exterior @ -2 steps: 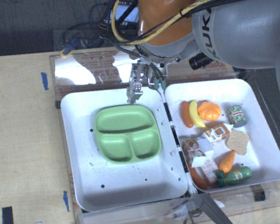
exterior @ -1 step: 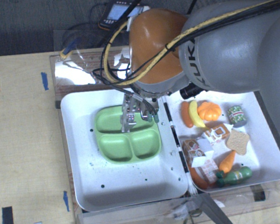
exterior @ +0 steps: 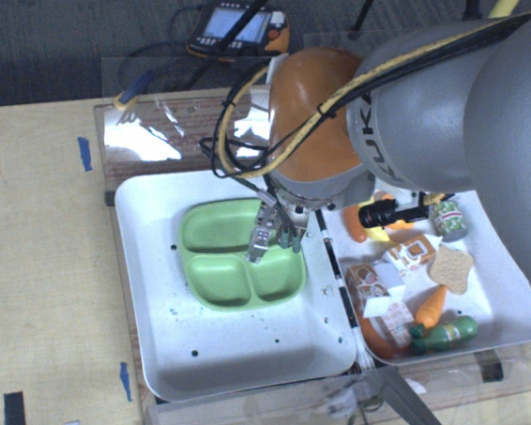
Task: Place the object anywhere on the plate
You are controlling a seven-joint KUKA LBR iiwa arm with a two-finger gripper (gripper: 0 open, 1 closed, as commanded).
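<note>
White bin (exterior: pixel 242 346) holds green three-section plate (exterior: pixel 217 276); pincer (exterior: pixel 267 242) above plate, its state impossible to tell.

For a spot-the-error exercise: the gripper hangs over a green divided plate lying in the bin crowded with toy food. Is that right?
No. The camera view shows the green divided plate in the other bin, apart from the toy food; the gripper does hang over it.

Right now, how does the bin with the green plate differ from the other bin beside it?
The plate's bin holds one green plate; the other bin holds many small things, such as a carrot and a tan slice. The plate's bin shows much bare floor; the other bin little. The gripper hangs over the plate's bin, not the other bin. Both are white and shallow.
</note>
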